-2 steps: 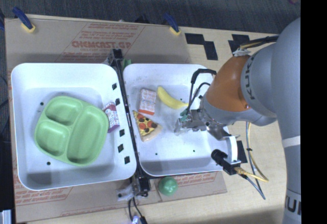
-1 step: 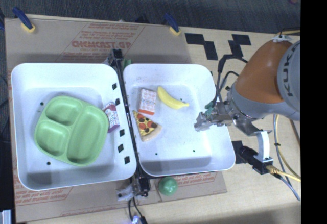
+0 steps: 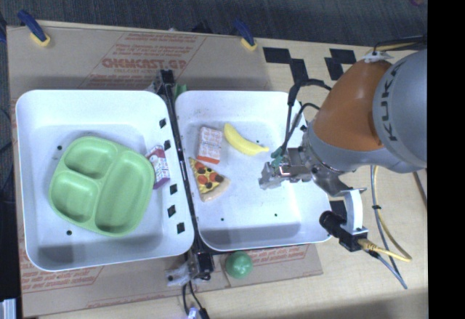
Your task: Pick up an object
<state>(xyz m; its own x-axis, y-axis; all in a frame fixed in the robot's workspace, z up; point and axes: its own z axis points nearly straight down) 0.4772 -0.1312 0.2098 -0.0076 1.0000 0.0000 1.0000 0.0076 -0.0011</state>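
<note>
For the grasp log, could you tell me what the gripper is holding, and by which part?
Nothing is seen held: the gripper hangs over bare bin floor, apart from the banana.

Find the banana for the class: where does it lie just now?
The banana lies in the right bin, toward its back, just right of the small carton and left of the gripper.
</note>
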